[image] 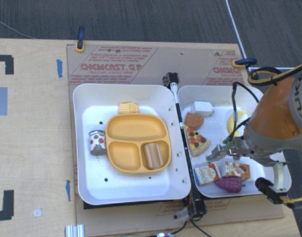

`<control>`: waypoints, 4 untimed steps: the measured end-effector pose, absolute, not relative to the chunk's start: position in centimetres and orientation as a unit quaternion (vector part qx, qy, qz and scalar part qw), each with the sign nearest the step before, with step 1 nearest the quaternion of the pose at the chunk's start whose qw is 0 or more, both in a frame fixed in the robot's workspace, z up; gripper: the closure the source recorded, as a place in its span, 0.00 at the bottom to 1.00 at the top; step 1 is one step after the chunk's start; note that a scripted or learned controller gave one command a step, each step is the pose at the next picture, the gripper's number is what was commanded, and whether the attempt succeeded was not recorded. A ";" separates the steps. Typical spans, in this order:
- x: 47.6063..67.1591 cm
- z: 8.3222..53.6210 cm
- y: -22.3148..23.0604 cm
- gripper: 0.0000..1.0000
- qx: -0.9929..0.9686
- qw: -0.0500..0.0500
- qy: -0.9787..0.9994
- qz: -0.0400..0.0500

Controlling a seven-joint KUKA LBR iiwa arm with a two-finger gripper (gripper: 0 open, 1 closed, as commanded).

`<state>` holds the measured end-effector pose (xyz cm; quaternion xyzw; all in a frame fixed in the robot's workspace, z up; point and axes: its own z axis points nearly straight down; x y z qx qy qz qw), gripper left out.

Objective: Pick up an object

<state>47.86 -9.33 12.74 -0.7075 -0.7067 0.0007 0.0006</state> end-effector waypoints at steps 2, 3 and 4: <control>48.0 10.5 -9.4 1.00 -0.707 -0.002 -0.707 -0.001; 48.0 18.5 -4.0 1.00 -0.707 0.000 -0.708 -0.001; 48.0 18.5 -4.0 0.00 -0.707 0.000 -0.708 -0.001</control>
